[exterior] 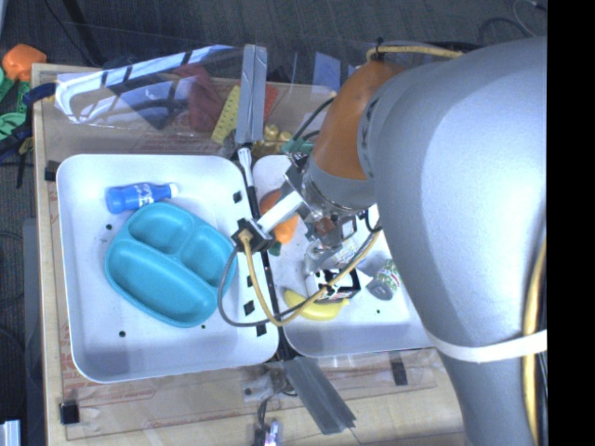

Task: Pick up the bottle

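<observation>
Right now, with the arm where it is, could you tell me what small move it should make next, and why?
Probably lift and swing left. The gripper hangs over the right bin, by the banana, while the blue bottle lies on its side in the left bin, beside the blue tray.

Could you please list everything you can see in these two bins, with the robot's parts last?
bottle: one, blue, left bin, behind the tray.
tray: one, turquoise, three compartments, middle of the left bin.
banana: one, yellow, front of the right bin.
orange item: one, right bin, partly hidden by the arm.
grey object: one, right bin, too small to identify.
arm: one, grey with orange band, over the right bin.
end effector: one, above the right bin.
</observation>
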`<state>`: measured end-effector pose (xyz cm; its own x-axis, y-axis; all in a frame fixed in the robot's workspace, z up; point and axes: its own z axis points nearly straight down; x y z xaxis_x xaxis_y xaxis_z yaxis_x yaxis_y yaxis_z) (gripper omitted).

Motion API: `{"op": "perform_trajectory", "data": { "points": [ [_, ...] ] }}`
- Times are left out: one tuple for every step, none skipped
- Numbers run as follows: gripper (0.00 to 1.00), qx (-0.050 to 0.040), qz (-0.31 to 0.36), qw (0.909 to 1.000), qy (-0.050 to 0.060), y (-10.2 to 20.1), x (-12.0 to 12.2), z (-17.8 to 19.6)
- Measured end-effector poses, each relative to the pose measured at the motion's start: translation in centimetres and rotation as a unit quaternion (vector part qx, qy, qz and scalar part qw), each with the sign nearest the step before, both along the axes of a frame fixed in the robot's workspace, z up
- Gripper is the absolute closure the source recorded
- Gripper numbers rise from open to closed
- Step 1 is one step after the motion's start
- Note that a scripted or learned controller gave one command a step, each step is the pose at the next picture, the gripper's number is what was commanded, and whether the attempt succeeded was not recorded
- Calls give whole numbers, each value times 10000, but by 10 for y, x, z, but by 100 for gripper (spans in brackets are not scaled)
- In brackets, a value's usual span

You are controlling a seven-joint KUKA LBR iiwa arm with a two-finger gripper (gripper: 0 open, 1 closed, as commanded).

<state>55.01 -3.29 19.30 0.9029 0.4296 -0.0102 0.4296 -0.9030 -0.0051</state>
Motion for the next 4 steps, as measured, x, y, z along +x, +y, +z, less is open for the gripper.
{"op": "perform_trajectory", "data": {
  "points": [
    [0, -11, -788, 9969, -37, -39, -30, 128],
    [0, -20, -1178, 9930, -5, 19, 13, 3],
    [0, -7, -793, 9968, -28, -59, -41, 107],
    [0, -13, -1160, 9932, -9, 21, -54, 43]
  ]
}}
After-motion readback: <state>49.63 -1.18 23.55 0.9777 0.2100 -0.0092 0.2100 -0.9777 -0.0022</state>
